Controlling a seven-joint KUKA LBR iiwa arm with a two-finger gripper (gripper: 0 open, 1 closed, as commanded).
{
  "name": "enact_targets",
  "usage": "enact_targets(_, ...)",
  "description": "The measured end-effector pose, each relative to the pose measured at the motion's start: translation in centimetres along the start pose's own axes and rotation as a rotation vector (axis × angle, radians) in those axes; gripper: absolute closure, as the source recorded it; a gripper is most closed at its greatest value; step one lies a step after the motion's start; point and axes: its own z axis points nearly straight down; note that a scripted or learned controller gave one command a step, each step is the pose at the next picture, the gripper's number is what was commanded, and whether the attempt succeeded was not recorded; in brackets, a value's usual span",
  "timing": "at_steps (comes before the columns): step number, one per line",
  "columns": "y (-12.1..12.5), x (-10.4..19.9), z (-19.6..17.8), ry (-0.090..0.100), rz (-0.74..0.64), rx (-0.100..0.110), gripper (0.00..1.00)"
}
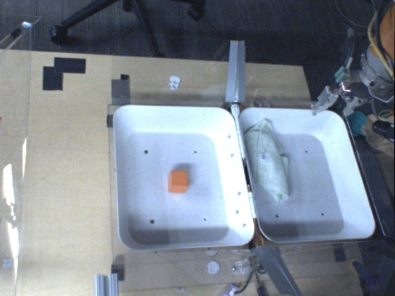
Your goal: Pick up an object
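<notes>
Pale wooden surface [68, 165] carrying two white bins. Small orange cube [178, 181] left of crumpled pale cloth bundle [266, 160]. Tool [336, 95] beyond it; grip unreadable.

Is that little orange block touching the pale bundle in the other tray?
Apart. The camera view shows the orange block alone in the left tray, and the pale bundle in the right tray, past the trays' rims.
</notes>
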Motion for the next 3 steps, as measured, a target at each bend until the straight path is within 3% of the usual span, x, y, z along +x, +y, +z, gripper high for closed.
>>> enact_targets(1,0.6,-0.7,14.0,0.005,-0.003,0.007,0.0)
enact_targets(2,0.9,-0.6,12.8,-0.001,-0.011,0.0,1.0)
enact_targets(3,0.8,9.6,-0.7,0.001,0.013,-0.003,1.0)
